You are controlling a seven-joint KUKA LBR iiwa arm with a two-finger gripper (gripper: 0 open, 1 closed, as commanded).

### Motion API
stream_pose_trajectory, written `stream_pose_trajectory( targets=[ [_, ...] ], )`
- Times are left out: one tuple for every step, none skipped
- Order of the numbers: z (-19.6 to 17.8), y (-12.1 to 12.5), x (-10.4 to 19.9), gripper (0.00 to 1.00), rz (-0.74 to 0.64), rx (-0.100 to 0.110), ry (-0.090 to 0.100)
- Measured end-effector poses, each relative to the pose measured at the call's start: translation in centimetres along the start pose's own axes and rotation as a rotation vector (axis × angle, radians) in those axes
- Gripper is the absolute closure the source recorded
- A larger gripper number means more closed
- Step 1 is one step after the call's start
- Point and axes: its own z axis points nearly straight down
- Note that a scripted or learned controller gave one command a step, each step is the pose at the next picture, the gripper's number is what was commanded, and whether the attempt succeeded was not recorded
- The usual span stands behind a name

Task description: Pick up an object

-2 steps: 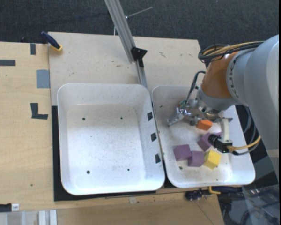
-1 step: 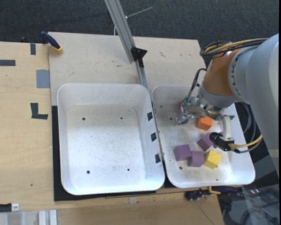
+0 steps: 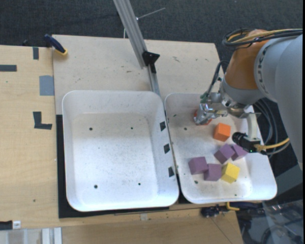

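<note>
While tool hangs over right bin, finger state unclear; red object beneath, orange cube nearby.

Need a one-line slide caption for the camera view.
Pincer low over a red object in the right bin, beside orange, purple and yellow blocks.

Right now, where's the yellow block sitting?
The yellow block lies in the right bin, near its front right corner, beside the purple blocks and below the orange block.
</note>
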Motion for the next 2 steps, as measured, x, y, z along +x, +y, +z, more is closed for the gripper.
stream_pose_trajectory(
  targets=[
    [-4.4, 0.4, -0.4, 1.00, 0.001, 0.000, -0.001],
    [-9.7, 0.6, -0.4, 1.00, 0.001, -0.002, -0.001]
  ],
)
